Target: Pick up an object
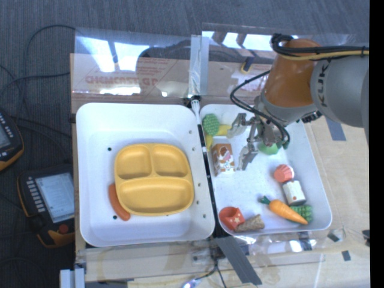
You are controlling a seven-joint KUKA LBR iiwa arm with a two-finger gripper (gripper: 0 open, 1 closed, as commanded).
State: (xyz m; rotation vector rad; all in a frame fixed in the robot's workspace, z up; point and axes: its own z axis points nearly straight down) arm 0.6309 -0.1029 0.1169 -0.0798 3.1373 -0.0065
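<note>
Nearest the lens, a red cup (230,216) and a carrot (286,210) lie well below my jaws (251,138) — nothing lifted yet. I hang spread and unladen over the right bin (319,179), a small carton (222,158) just left — a green piece (271,144) crowds my right.

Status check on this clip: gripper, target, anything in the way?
Gripper open, hanging over right bin, holding nothing. Small box just left of fingertips, not gripped. Green toy and green ball crowd it close on both sides.
</note>
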